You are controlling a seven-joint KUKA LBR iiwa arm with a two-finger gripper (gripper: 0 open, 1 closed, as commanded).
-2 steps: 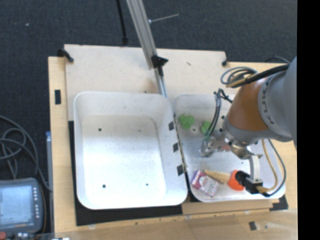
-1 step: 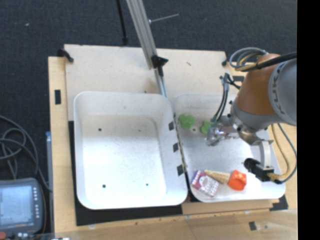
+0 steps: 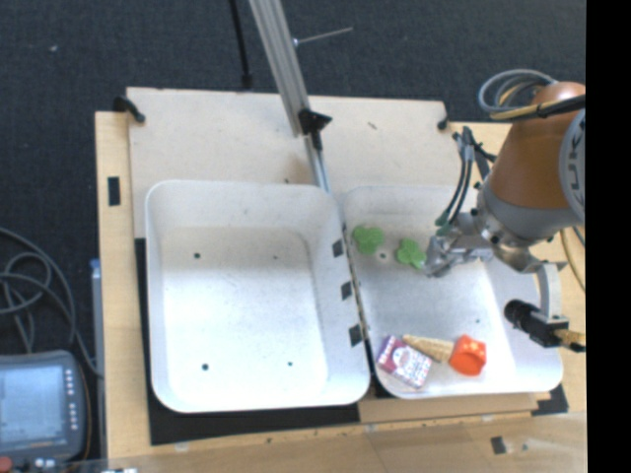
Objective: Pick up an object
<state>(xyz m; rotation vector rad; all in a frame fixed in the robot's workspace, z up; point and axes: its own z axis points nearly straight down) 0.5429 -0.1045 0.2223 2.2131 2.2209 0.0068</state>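
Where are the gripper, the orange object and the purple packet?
gripper point(image 3: 434, 264): camera view, at its tip.
orange object point(image 3: 469, 355): camera view, its middle.
purple packet point(image 3: 404, 362): camera view, middle of its face.

Aluminium pole point(image 3: 281, 52) slants over bench point(image 3: 217, 131); grey cables point(image 3: 25, 274), screen device point(image 3: 35, 407) on dark floor.

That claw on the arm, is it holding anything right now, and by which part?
It cannot be told. The claw sits low in the right bin, right beside a green piece, but nothing shows gripped in it.
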